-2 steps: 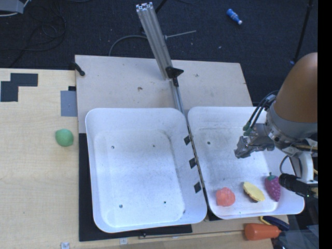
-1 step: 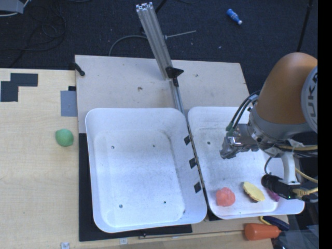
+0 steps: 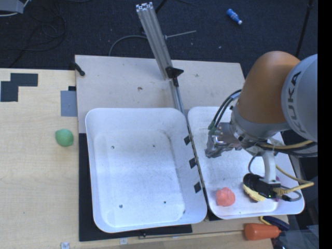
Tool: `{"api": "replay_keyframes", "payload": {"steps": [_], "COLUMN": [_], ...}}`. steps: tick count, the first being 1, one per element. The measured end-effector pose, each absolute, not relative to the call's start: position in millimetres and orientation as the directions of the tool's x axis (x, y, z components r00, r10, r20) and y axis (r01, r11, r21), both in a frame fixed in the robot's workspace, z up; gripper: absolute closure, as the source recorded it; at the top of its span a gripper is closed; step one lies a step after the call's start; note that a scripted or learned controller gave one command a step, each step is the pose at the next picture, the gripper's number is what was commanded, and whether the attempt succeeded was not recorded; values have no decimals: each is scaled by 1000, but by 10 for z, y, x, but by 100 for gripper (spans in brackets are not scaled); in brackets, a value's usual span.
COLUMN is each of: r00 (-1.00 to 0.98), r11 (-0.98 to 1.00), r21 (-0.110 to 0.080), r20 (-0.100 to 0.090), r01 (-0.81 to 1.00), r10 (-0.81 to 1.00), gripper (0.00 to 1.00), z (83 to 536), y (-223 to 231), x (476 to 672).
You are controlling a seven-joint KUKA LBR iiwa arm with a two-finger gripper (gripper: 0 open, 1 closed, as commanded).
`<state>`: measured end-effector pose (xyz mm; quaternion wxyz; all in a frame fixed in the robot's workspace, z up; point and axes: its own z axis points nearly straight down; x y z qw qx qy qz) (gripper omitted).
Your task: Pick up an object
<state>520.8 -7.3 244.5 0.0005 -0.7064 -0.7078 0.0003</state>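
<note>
Pink ball [image 3: 225, 196] sits at six o'clock in your right bin [image 3: 207, 119]; your gripper [image 3: 213, 150] hovers near ten o'clock, its grip too blurred to tell.

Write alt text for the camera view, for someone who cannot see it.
A grey and orange robot arm reaches over the right white bin, its gripper above a pink ball. A green ball lies on the bench left of both bins.

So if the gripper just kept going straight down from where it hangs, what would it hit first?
Most likely the bare floor of the right bin. The gripper hangs near that bin's left wall, with the pink object lying nearer the camera, though depth is hard to judge.
</note>
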Motion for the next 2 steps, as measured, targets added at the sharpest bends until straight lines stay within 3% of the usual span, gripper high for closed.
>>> {"api": "replay_keyframes", "payload": {"steps": [2], "r00": [-2], "r11": [2], "r21": [-1], "r20": [-1], "r01": [1000], "r10": [1000], "gripper": [100], "z": [2219], "y": [870], "x": [5315]}}
